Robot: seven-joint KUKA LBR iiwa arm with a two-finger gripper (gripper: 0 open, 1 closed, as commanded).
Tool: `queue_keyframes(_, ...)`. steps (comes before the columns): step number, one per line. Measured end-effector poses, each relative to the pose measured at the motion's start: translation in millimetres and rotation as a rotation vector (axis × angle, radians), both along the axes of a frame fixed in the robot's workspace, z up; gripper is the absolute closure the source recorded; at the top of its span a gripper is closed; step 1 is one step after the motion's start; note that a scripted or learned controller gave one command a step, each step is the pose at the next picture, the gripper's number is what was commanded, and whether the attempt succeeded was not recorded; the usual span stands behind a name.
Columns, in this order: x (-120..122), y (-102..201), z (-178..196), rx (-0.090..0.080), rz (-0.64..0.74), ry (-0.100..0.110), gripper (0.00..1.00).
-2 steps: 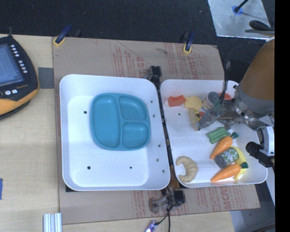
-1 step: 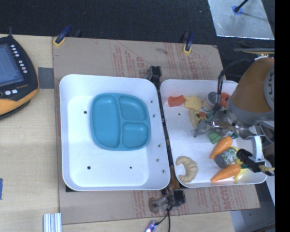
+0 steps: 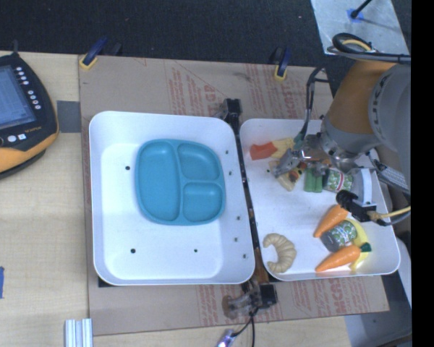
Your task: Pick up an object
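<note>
My gripper (image 3: pixel 292 165) is low in the right bin (image 3: pixel 304 215), near its far left part, with the grey arm and its orange band (image 3: pixel 354 96) reaching in from the right. It hovers over or touches a small cluster of items: a red-orange piece (image 3: pixel 262 150), a yellowish piece (image 3: pixel 283 146), a beige item (image 3: pixel 287 182) and a green can (image 3: pixel 315 181). The gripper body hides what lies right beneath it. I see nothing lifted off the bin floor.
A croissant (image 3: pixel 280 251), two carrots (image 3: pixel 330 220) (image 3: pixel 338 259) and a green-labelled bottle (image 3: pixel 345 234) lie in the right bin's near half. The left bin (image 3: pixel 108 194) holds a blue divided plate (image 3: pixel 180 181). A teach pendant (image 3: pixel 14 118) rests at far left.
</note>
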State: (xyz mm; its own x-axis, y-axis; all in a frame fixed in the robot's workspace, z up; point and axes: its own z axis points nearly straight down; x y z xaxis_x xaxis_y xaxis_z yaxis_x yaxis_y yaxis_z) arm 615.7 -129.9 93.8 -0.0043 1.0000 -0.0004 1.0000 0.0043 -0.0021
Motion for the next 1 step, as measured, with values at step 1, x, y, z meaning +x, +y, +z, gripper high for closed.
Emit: queue_keyframes(1, 0.4, -2.3, 11.5, -0.003, 0.0, 0.0, 1.0)
